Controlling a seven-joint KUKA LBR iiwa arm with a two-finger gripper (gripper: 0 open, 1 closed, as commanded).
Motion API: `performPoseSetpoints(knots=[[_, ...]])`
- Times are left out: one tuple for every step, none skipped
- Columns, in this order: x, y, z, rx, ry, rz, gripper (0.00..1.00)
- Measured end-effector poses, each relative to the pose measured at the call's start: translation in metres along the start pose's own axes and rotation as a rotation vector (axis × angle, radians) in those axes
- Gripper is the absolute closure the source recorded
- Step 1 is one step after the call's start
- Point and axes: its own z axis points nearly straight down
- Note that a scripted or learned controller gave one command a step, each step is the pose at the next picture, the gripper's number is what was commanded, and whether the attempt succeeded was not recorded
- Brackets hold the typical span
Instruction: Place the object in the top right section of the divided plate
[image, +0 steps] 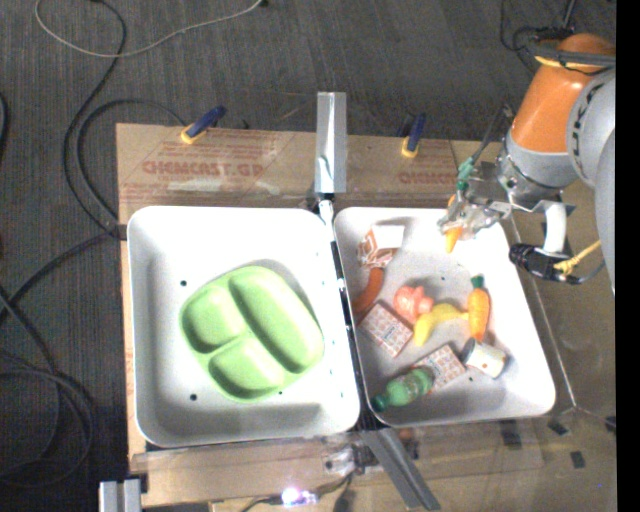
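Two-finger gripper (466, 218) pinches small yellow-orange plastic piece (452, 237) above right bin's far edge; light, rigid, likely slippery.

Green divided plate (252, 331) sits in left bin.

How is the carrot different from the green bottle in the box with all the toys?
The carrot is orange with a green top; the green bottle is green all over. The carrot points up and down the picture, while the green bottle lies slanted. The carrot sits near the bin's right side; the green bottle lies by its near edge. Both are small toys lying in the right bin.
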Motion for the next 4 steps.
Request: performPoseSetpoints(knots=[[-0.064, -0.062, 0.027, 0.001, 0.003, 0.08, 1.0], [0.003, -0.071, 0.115, -0.013, 0.005, 0.154, 1.0], [-0.052, -0.071, 0.01, -0.002, 0.003, -0.154, 1.0], [0.015, -0.032, 0.113, 0.0, 0.003, -0.156, 1.0]])
